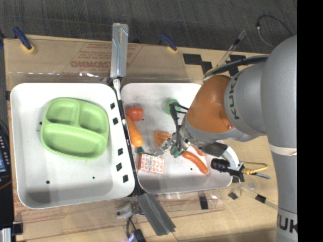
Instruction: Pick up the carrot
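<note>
Hovering low in the right bin (212, 92), the end effector (174, 147) approached the carrot (134, 134); its grip state could not be determined. Next move required shifting left onto the carrot.

bins (30, 185): white plastic, smooth, faint sheen
divided plate (75, 127): light green plastic — smooth, softly glossy
carrot (134, 134): orange, looks like moulded plastic, smooth and slightly shiny
small packet (151, 164): printed red and white, looks like paper or card, matt
arm (262, 100): grey casing, smooth satin finish — the orange band (214, 107) glossier
bench top (60, 54): brown cardboard, matt, printed lettering
floor beyond (75, 4): dark, ribbed, rough-looking texture
</note>
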Action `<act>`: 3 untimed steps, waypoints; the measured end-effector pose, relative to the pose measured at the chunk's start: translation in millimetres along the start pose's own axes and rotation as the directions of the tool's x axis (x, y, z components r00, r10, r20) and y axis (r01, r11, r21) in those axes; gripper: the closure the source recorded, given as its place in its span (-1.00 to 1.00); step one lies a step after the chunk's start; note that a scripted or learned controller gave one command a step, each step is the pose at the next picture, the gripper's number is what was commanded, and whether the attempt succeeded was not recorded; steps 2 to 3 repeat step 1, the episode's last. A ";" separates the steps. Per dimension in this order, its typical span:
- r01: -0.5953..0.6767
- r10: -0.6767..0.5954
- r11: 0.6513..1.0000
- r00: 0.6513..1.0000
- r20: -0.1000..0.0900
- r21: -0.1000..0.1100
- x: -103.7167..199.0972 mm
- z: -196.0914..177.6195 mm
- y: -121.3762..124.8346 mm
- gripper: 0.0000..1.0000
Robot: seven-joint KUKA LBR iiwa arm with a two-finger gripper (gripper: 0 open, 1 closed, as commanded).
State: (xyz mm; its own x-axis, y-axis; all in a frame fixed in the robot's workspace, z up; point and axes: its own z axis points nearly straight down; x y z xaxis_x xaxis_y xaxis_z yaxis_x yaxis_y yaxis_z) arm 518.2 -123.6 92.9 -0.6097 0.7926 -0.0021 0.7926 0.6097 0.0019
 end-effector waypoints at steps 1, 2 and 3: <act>0.000 0.000 1.000 1.000 -0.001 0.001 0.3 0.7 -0.5 -1.00; 0.000 0.000 1.000 1.000 -0.001 0.001 0.3 0.7 -0.5 -1.00; 0.000 0.000 1.000 1.000 -0.001 0.001 0.3 0.7 -0.5 -1.00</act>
